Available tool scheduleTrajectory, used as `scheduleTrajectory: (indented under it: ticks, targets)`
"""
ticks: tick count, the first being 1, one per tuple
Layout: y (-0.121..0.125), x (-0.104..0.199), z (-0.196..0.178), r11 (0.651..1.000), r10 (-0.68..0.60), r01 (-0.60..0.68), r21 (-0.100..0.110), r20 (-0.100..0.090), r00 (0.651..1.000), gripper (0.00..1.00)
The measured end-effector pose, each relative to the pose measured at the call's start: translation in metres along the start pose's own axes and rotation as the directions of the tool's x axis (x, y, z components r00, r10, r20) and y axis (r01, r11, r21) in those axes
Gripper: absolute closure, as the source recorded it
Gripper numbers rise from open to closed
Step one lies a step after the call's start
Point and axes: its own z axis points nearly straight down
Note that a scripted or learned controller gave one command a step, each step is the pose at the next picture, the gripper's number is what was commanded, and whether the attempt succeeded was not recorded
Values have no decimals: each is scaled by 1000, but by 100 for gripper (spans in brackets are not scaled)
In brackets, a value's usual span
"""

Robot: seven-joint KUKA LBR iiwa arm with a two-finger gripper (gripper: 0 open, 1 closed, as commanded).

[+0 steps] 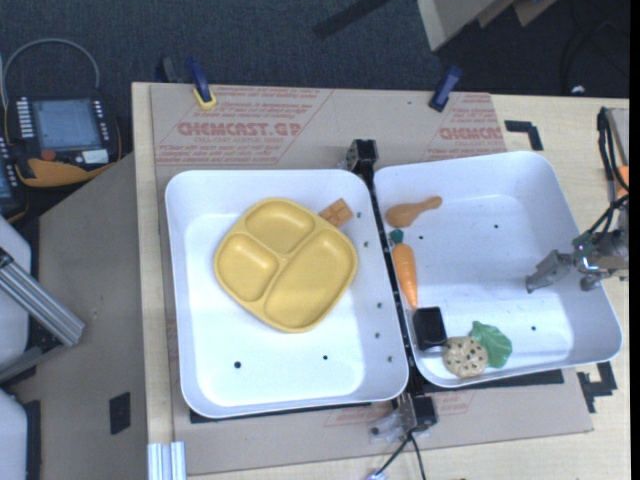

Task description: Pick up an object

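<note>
My gripper reaches in over the right side of the right bin, open, with nothing between its fingers. It is well apart from the objects along that bin's left and front sides. Those are a tan drumstick-shaped piece, an orange carrot, a black block, a speckled cookie and a green leafy piece. In the left bin a yellow divided plate lies with a small brown block at its upper right rim.
The two bins sit side by side on a cardboard-covered bench held by blue clamps. A black divider clip joins the bins at the back. A pendant with a screen lies off the bench at the left.
</note>
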Motion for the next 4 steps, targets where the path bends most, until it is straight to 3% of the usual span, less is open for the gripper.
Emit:
scheduleTrajectory:
  ticks: [2,3,4]
  targets:
    - [-2,5,100,1000,-1,1,-5,-3,1000,0]
    - [3,4,82,1000,-4,4,-21,2,1000,100]
    - [7,13,22,1000,-2,2,-13,7,1000,100]
